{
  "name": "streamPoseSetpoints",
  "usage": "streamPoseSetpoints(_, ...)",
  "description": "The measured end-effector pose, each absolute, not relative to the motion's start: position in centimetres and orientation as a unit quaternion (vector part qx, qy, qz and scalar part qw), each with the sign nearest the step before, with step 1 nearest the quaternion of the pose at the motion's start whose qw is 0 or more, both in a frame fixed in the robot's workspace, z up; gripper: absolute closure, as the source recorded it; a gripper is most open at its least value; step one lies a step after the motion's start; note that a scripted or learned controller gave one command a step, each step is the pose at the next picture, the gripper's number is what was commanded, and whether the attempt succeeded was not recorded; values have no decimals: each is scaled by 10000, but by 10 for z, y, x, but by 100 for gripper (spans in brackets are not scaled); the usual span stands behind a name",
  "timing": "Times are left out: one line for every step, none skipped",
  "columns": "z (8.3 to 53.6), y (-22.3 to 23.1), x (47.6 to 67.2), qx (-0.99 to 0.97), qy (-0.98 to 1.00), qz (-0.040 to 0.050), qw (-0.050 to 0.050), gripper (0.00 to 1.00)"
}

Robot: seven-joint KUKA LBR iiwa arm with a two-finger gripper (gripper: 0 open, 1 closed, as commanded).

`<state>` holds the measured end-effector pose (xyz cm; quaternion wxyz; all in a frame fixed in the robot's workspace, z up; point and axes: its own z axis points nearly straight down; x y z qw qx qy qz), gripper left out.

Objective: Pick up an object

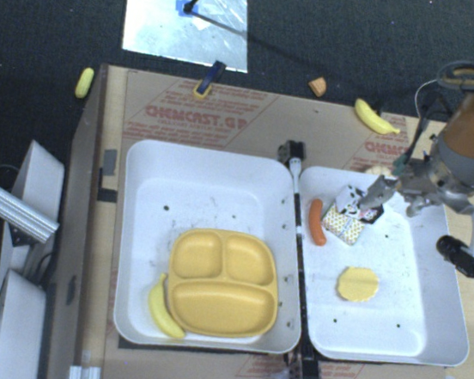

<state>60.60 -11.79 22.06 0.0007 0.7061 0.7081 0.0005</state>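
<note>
- My two-finger gripper (372,202) sits low in the right white bin (425,339), right at a small checkered white-and-yellow block (344,225); I cannot tell if it grips anything.
- The block may slip out (it looks tilted).
- An orange sausage-shaped toy (317,222) lies just beside it; I could nudge that.
- A flat yellow disc (358,284) sits nearby, out of the way.

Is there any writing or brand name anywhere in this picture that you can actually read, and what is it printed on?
"CHEMCAST GP": red print, upside down, on the brown board under the two white bins.
Fainter red print repeats on the board's right part: too blurred to read.
The small patterned box below the gripper: markings too small to read.
Nothing else legible.
</note>
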Motion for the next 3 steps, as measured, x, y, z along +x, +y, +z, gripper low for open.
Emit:
streamPoseSetpoints(158,-136,539,7070,7072,-3,-3,0)
streamPoseSetpoints(96,-119,520,7069,7074,1,-2,0)
streamPoseSetpoints(111,-120,525,7068,7073,49,68,100)
